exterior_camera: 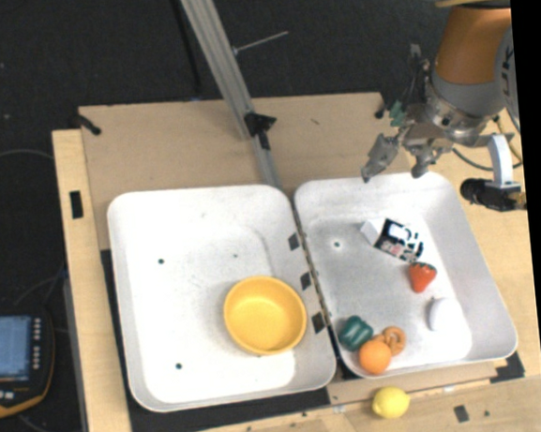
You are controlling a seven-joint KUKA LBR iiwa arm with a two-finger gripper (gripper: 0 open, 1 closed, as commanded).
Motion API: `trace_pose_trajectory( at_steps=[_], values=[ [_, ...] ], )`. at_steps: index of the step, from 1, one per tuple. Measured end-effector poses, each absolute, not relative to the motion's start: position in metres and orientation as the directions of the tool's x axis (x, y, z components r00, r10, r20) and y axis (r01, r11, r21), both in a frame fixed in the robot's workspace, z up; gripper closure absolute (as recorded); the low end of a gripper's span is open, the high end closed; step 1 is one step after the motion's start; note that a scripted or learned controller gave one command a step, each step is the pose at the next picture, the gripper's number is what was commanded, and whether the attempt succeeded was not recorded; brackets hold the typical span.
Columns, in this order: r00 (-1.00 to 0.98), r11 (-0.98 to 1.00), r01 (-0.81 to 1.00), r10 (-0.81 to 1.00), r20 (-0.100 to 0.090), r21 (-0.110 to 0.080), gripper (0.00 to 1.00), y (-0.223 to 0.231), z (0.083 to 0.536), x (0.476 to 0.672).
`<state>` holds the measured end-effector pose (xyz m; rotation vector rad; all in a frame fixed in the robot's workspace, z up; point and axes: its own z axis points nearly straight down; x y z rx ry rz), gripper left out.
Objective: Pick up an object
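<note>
- Overhead, we see the gripper (399, 162) hanging over the far edge of the right bin (465, 231), its two fingers spread apart with nothing between them.
- We find the pickable things all nearer than the gripper, inside the right bin: a black-and-white box (396, 239) lies closest to it, toward the middle of the bin.
- Just near of that box we see a red strawberry-like toy (423, 276), and nearer still a small pale object (436, 313) that we can barely separate from the white bin floor.
- At the near left corner of the right bin we see a dark green piece (354, 330), an orange ball (375, 356) and a smaller orange-brown item (393, 339), all close together; we cannot tell whether they touch.
- We see a yellow bowl (264, 313) in the left bin (160, 239), well apart from the gripper.
- A yellow lemon (390, 402) lies on the bench (170, 144) outside the bins, just near of the right bin's edge.
- We find the arm (470, 47) cut off at the right and top of the view, so its upper links are hidden.
- The printing on the box is too small for us to read.
</note>
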<state>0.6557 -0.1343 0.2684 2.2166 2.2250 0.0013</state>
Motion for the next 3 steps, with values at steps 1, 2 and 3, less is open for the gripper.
trace_pose_trajectory(
  at_steps=[1,2,3],
  values=[
    [-0.004,0.004,1.0,1.0,-0.001,0.001,0.0,-0.135,0.268,0.656],
    [-0.004,0.004,1.0,1.0,-0.004,-0.003,0.0,-0.133,0.224,0.661],
    [0.001,-0.001,1.0,1.0,-0.004,-0.004,0.0,-0.143,0.178,0.659]
  ],
)
